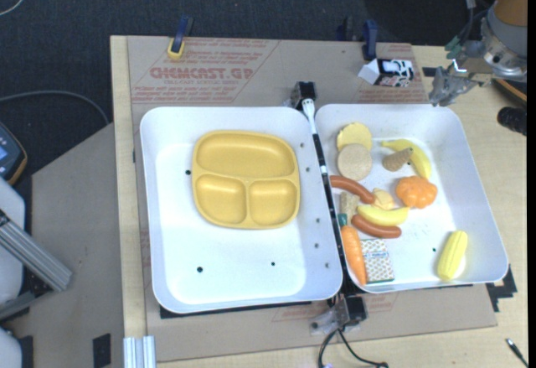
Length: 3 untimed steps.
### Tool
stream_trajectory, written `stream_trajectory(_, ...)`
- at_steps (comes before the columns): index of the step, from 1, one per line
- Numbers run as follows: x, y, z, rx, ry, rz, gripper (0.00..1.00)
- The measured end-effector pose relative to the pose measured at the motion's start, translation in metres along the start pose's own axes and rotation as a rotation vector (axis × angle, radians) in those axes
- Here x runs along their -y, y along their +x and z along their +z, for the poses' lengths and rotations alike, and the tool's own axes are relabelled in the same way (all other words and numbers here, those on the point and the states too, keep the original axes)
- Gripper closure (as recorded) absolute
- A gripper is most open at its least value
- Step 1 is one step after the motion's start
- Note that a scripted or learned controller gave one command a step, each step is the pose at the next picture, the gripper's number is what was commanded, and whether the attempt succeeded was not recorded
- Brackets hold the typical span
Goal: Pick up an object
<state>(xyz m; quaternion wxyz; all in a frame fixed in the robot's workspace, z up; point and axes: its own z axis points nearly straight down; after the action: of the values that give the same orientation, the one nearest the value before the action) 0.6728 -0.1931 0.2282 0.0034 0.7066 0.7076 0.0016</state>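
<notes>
Toy food fills the right bin [479,190], the task's things all lying inside it. At the bin's 12 o'clock sit a yellow half-round slice [354,137] and a tan round slice [354,162], touching each other. Toward 1 o'clock a banana [414,155] lies beside a small brown piece [395,160]. Near the centre rests an orange fruit [416,191], with a second banana [383,214] just at its 8 o'clock. Two sausages [352,187] [376,228] lie at 9 o'clock of the centre. A carrot [353,256] and a small printed packet [377,261] sit at 7 o'clock, and a corn cob [453,254] at 5 o'clock.

The left bin [167,215] holds a yellow divided tray [246,178].

The gripper [448,88] hangs outside the right bin, beyond its 1 o'clock corner, above the bench; whether its fingers are open or closed I cannot tell.
</notes>
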Motion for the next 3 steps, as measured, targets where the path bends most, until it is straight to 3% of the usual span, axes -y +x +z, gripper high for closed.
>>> stream_trajectory(1,0.016,0.041,0.004,-0.004,0.009,-0.002,1.0)
stream_trajectory(3,0.042,0.151,0.009,-0.005,0.01,-0.004,1.0)
